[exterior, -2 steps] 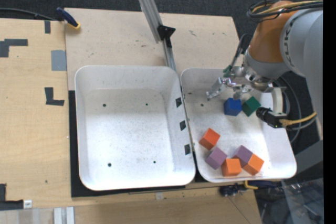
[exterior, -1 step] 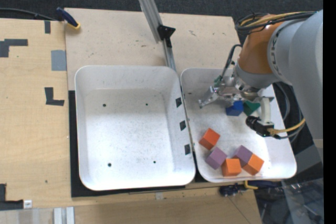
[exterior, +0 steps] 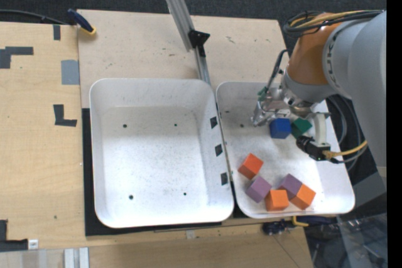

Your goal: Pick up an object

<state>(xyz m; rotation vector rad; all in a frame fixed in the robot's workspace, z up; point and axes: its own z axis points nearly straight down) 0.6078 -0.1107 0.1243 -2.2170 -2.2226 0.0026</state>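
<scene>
Five blocks point(exterior: 276, 188) lie near the end effector point(exterior: 270, 111).

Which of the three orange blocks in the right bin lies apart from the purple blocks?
The orange block nearest the bin divider, highest of the three in the view. It lies alone, while the other two orange blocks sit against the purple blocks.

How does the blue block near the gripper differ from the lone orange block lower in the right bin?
The blue block lies right beside the gripper, touching a green block; the lone orange block sits apart from the arm, nearer the bin's left wall. The blue block sits square to the view; the orange one is turned like a diamond. Both are similar-sized cubes in the right bin.
</scene>
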